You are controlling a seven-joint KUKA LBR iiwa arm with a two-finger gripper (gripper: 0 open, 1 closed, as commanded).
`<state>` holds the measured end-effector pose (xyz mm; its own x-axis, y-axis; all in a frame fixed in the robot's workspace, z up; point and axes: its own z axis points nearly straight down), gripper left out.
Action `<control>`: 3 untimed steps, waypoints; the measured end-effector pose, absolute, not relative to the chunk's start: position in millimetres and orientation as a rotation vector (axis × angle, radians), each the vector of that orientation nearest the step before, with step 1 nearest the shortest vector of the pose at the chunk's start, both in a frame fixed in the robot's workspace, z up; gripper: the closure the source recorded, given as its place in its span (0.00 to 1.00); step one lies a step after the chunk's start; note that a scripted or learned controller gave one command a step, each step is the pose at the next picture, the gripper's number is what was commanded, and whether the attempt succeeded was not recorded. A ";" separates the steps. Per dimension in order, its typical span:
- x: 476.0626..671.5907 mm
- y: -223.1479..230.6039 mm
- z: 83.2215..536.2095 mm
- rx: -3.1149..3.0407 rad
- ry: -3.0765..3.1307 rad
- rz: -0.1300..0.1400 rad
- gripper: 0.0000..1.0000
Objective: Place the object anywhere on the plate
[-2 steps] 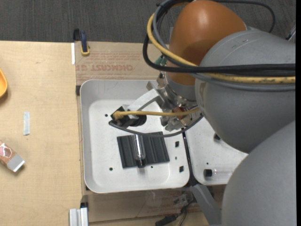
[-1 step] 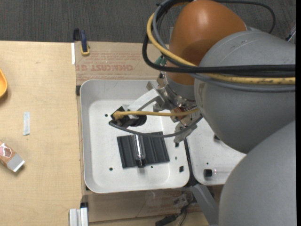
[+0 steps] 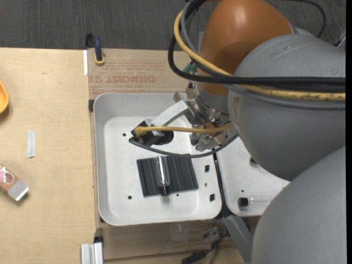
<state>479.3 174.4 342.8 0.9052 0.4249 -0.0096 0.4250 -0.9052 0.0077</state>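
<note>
The arm [image 3: 286, 109] is reaching in from the right over the left bin [image 3: 110, 164], its bulk masking the gripper, so its opening and any load cannot be told. A dark ribbed slab [image 3: 179, 175] carrying a metal cylinder [image 3: 163, 175] is lying flat on the bin floor. No plate can be identified.

The arm [image 3: 291, 92] is built of smooth, rounded grey shells, with a glossy orange dome [image 3: 242, 32] at 12 o'clock of the grey bulk. Black cables [image 3: 190, 73] and one yellow hose [image 3: 181, 43] loop around the dome at its 9 o'clock side and run across the grey casing toward 3 o'clock. Below the dome, at 6 o'clock, sits a bare-metal wrist block [image 3: 203, 120] with brackets.
</note>
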 end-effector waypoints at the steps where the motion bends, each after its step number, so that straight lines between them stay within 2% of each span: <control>1: 479.2 174.5 342.9 3.057 0.683 -0.013 0.00; 2: 480.0 172.8 351.2 3.054 0.676 -0.017 1.00; 3: 550.9 114.9 252.2 3.043 0.772 -0.010 1.00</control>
<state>550.9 114.9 252.2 0.8792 0.4765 -0.0067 0.4765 -0.8792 0.0010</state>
